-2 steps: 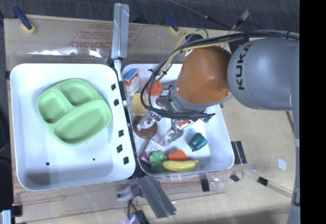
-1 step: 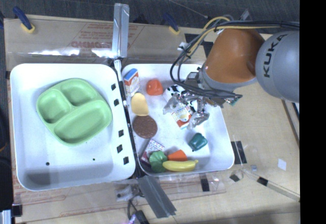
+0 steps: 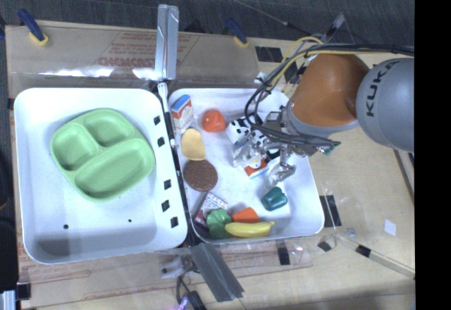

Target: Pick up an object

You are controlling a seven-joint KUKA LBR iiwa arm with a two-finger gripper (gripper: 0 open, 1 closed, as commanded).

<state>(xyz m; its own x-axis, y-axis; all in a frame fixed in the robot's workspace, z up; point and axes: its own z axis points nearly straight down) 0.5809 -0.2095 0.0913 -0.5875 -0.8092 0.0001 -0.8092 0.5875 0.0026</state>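
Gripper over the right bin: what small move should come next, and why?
Probably a short descent. The gripper hangs over the small red-and-white packet beside the black-and-white toy in the right white bin, and nothing shows between its fingers.

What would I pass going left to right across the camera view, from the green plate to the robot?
Green divided plastic plate → pale yellow toy → round orange-red toy → dark green toy block → gripper → orange band above the wrist.
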